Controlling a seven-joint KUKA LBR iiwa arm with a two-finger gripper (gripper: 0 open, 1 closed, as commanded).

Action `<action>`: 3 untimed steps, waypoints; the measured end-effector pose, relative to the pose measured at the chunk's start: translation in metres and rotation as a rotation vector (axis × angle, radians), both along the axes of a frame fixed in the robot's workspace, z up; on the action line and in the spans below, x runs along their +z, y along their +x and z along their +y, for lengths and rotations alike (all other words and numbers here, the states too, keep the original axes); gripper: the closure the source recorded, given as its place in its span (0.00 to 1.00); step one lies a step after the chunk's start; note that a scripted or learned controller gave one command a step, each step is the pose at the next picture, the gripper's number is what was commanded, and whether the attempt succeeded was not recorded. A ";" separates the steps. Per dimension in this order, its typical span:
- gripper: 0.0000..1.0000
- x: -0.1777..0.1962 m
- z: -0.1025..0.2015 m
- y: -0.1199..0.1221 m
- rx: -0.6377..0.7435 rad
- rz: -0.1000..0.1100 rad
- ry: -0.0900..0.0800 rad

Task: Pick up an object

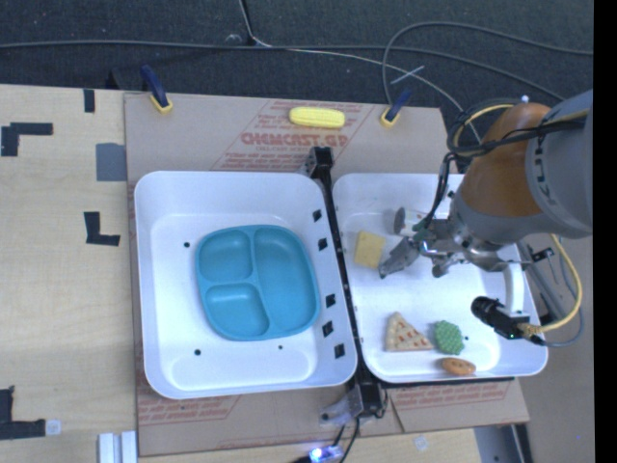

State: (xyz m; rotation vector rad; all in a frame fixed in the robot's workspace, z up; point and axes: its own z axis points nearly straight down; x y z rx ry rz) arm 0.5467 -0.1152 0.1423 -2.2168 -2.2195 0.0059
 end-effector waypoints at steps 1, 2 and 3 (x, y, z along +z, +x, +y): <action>0.00 -0.054 0.001 -0.002 0.000 0.000 0.000; 1.00 -0.041 0.002 -0.001 0.001 -0.002 0.000; 1.00 0.021 0.004 0.002 0.001 -0.010 -0.001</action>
